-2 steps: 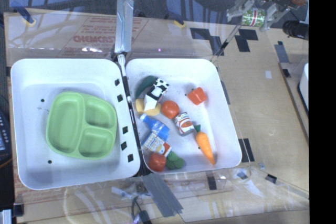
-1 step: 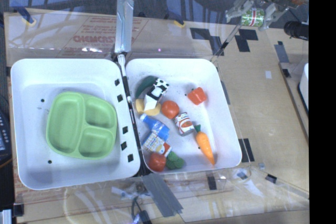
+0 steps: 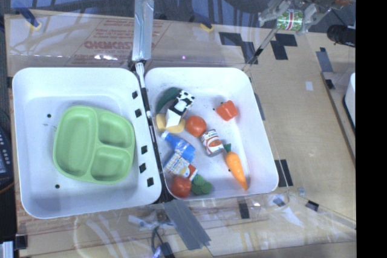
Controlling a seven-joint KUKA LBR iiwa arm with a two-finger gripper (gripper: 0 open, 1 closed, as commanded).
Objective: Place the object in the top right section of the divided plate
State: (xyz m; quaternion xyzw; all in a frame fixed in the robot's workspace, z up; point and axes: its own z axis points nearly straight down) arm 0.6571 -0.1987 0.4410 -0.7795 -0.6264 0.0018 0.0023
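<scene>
We see the two-finger gripper [image 3: 292,16] clamped on a small green-and-white can [image 3: 289,22] beyond the right white bin's [image 3: 257,107] far right corner; the green divided plate [image 3: 94,144] sits in the left bin [image 3: 24,130].

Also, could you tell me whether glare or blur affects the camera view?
In the camera view, glare streaks the clear panels behind the white bins and along the front edge; the green divided plate and toys look sharp; the claw at top right is slightly soft.
</scene>
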